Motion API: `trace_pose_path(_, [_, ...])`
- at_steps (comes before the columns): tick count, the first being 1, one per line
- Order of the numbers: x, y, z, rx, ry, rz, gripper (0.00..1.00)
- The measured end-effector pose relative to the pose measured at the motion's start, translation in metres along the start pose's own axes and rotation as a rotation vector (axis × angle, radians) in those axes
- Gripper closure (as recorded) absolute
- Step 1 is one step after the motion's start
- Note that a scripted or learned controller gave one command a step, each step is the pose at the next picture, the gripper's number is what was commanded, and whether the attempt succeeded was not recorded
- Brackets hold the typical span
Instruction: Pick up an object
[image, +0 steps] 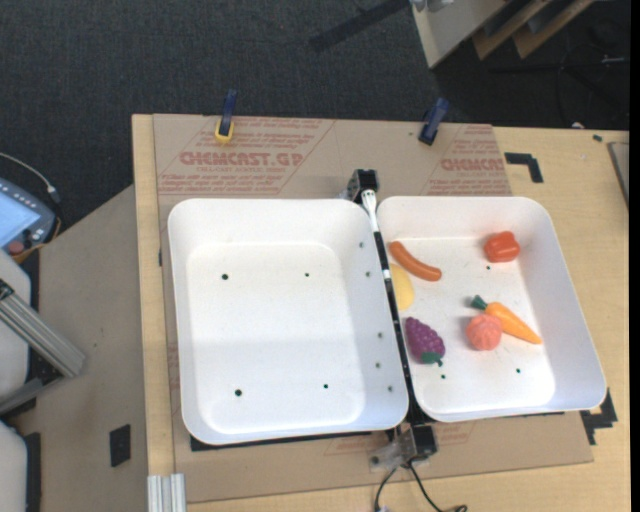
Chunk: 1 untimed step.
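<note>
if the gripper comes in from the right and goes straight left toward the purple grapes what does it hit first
Kept low, the right bin's rim first. Clearing that, the carrot looks first in line, then the pink fruit before the grapes; height can't be judged here.

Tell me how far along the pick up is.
Nothing looks done yet. The hot dog, red pepper, carrot, purple grapes, pink fruit and a yellow piece all lie in the right bin. Nothing is in hand; the whole pick remains.
</note>
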<state>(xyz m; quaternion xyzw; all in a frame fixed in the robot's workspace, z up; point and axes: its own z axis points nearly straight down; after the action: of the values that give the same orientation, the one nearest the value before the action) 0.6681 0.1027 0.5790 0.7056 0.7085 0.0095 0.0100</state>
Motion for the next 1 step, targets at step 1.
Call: trace_pose_path(1, [0.0006, 0.0006, -0.0109, -0.006, 0.000, 0.000, 1.00])
